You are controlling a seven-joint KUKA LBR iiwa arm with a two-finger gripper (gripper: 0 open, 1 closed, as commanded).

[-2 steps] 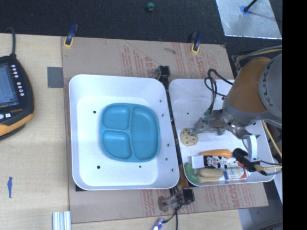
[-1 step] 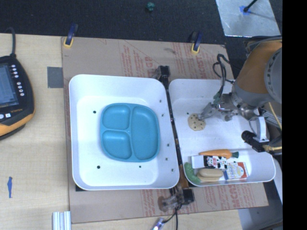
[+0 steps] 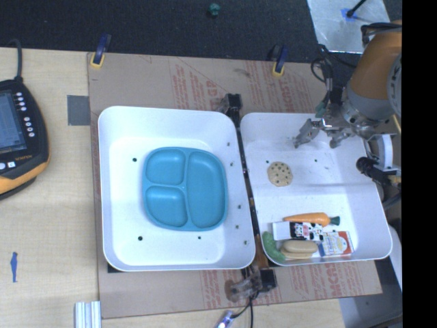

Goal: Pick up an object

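Two shallow white bins sat side by side on the table, the left bin (image 3: 113,183) carrying a blue divided plate (image 3: 185,187) and the right bin (image 3: 355,203) a scatter of small items. The arm's claw (image 3: 321,137) hung over the far part of the right bin, fingers spread apart with nothing between them. A round cookie (image 3: 279,173) lay on the bin floor just left of and nearer than the claw, apart from it. Along the near edge, well away from the claw, an orange carrot (image 3: 311,219) rested above a small printed carton (image 3: 315,240), beside a pale bun-like piece (image 3: 298,249) on something green (image 3: 268,247).
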